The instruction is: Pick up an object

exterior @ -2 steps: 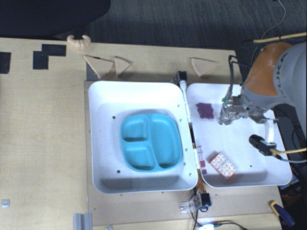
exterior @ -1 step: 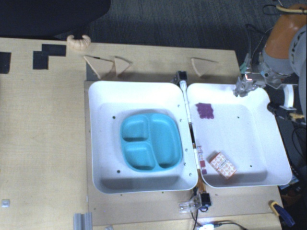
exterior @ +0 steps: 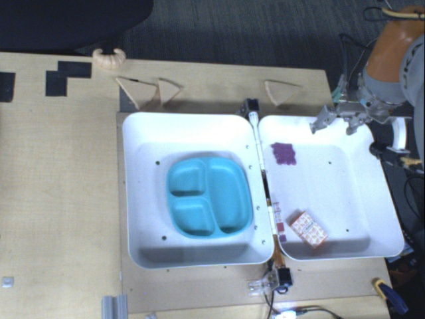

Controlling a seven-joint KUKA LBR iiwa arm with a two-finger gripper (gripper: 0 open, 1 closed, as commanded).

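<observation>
The right bin [exterior: 362, 178] holds a purple bunch of grapes [exterior: 284, 153] near its far left corner and a small patterned box [exterior: 309, 228] near its front left. My gripper [exterior: 337, 122] hangs over the far right rim of that bin, fingers spread apart with nothing between them. It is well right of the grapes and far behind the box. A blue divided tray [exterior: 209, 195] lies in the left bin [exterior: 143, 171].
The grey arm with its orange band [exterior: 392, 45] reaches in from the upper right. Cables run along the right edge by the bin. A divider strip [exterior: 260, 171] separates the two bins. A small tan object [exterior: 108, 58] lies on the bench at the far left.
</observation>
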